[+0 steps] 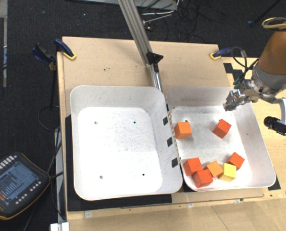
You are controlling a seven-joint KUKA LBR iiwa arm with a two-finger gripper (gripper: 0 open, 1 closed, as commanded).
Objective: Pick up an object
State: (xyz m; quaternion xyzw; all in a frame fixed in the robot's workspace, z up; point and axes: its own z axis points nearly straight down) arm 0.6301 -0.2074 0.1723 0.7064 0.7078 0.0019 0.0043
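The right white bin (258, 143) holds several small blocks. An orange block (183, 129) lies near its left wall and a red-orange block (222, 128) sits right of it. Along the front lies a cluster: two red blocks (192, 165) (203, 177), an orange one (215, 168), a yellow one (229, 172) and another red-orange one (236, 160). My gripper (230, 103) hangs over the bin's far right part, above and slightly right of the red-orange block. Nothing shows between its tips.
The left white bin (85, 100) stands beside the right one on the wooden bench. A metal pole (135, 25) slants down to the gap between the bins. Blue clamps (61, 46) (224, 52) sit at the bench's far corners. A pendant (10, 184) lies at lower left.
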